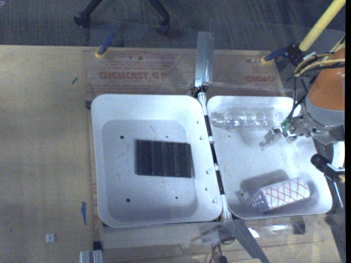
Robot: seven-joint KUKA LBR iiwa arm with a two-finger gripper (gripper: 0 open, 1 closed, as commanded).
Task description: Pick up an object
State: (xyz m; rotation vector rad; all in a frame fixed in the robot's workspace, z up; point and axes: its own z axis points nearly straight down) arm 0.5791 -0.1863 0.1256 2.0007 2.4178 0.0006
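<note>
A clear plastic bottle (247, 118) lies on its side along the far wall of the right bin (236, 169). Near that bin's front edge lies a second bottle with a red and white cross-hatched label (281, 193). A dark ribbed rectangular pad (163, 158) lies flat in the middle of the left bin (109, 147). My gripper (270, 137) hangs over the right bin, just in front of the clear bottle's right end and above the labelled bottle. Nothing shows in its grasp.
The grey arm with its orange band (328, 89) reaches in from the right over the right bin's rim. A metal divider (211, 147) runs between the bins. Clamps and a yellow pole (323, 18) stand behind the bins.
</note>
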